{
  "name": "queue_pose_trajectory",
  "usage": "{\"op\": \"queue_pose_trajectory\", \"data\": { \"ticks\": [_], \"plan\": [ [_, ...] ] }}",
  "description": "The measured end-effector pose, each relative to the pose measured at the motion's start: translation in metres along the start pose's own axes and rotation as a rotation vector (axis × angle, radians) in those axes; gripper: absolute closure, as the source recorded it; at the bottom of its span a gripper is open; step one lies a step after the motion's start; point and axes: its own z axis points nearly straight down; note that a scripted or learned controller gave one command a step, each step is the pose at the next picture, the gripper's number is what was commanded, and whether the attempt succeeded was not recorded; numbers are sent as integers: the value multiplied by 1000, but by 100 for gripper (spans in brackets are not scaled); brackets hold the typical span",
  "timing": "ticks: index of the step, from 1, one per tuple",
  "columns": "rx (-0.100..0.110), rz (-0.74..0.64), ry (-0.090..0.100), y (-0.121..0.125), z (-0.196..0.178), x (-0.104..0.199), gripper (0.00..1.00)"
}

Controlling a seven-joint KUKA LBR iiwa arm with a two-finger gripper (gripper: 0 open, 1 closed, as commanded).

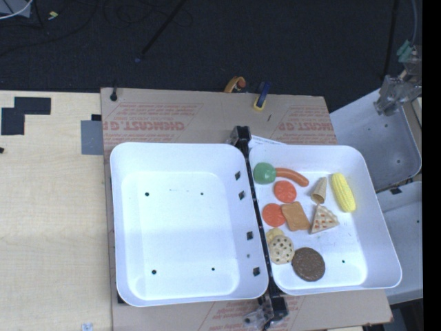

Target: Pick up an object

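Observation:
The right white bin [372,254] holds several toy foods. A green ball [264,173] lies at its far left corner, with an orange sausage [292,176] beside it. Below them are a red-orange disc [285,191], a second red disc [273,215] and a tan square cracker [296,216]. Toward the right lie a cone [319,189], a yellow corn cob [342,192] and a pizza slice [324,220]. A chip cookie [280,249] and a brown round patty [308,263] sit nearest the front.
The left white bin [179,226] stands beside the right one, with a black divider [252,212] between them. Both rest on a cardboard sheet [172,119]. A metal fixture [394,94] on a grey plate stands at the far right. Clamps [260,96] sit at the back edge.

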Motion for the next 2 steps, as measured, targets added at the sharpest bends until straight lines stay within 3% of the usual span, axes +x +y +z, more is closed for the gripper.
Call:
{"op": "queue_pose_trajectory", "data": {
  "ticks": [1, 2],
  "plan": [
    [-25, 2, -10, 5, -116, -23, 100],
    [-15, 2, -6, 6, -120, -31, 100]
  ]
}}
